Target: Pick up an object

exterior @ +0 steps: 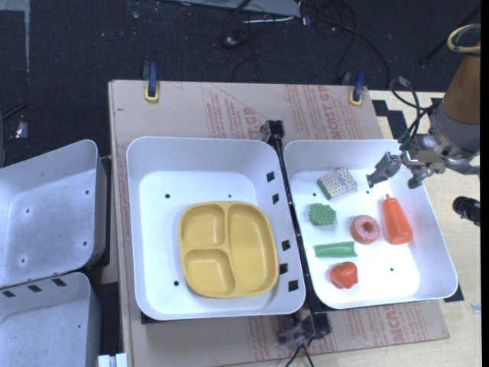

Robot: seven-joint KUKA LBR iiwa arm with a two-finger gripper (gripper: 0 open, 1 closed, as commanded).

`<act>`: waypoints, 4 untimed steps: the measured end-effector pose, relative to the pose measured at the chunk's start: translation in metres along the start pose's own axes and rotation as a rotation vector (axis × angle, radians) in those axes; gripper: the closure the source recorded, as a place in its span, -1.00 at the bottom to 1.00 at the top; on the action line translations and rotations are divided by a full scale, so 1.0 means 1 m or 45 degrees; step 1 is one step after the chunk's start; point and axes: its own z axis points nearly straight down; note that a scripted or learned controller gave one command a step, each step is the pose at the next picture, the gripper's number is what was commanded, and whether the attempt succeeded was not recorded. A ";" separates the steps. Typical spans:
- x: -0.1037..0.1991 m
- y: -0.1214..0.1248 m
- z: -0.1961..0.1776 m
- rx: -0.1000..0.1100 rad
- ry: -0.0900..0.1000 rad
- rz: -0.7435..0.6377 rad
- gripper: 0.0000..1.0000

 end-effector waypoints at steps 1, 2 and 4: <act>0.000 0.003 -0.007 -0.015 -0.003 -0.004 -1.00; -0.003 0.006 0.056 -0.009 -0.002 -0.001 -1.00; -0.003 0.016 0.133 -0.013 -0.003 -0.002 -1.00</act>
